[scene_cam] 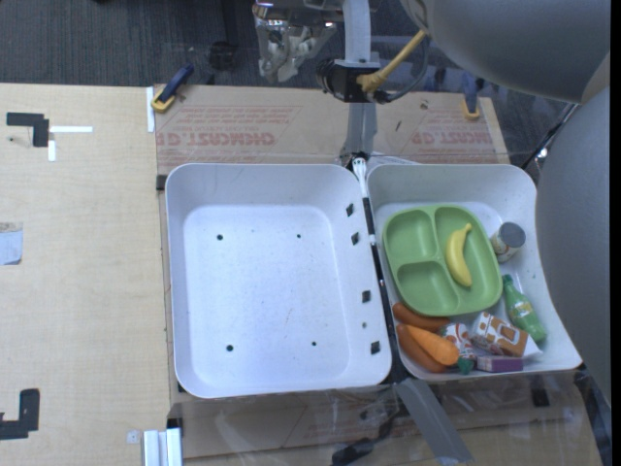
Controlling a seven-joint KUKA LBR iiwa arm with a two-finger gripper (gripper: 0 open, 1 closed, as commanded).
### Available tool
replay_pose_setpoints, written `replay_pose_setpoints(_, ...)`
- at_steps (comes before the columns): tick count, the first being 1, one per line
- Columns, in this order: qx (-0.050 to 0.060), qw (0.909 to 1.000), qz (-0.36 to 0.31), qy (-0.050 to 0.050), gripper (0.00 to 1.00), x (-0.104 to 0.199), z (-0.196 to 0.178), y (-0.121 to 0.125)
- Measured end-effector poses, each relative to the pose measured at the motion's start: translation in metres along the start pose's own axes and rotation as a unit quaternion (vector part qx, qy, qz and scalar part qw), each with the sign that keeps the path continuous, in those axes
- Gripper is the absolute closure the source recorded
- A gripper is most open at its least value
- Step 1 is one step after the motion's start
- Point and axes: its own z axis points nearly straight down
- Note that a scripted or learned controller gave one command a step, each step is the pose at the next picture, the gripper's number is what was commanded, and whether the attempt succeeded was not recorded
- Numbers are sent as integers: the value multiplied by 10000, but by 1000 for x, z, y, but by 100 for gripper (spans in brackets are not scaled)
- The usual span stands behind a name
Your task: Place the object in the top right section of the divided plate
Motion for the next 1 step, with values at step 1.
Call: replay_pose_setpoints(1, 12, 10000, -22, -1, 100, -31, 0, -1)
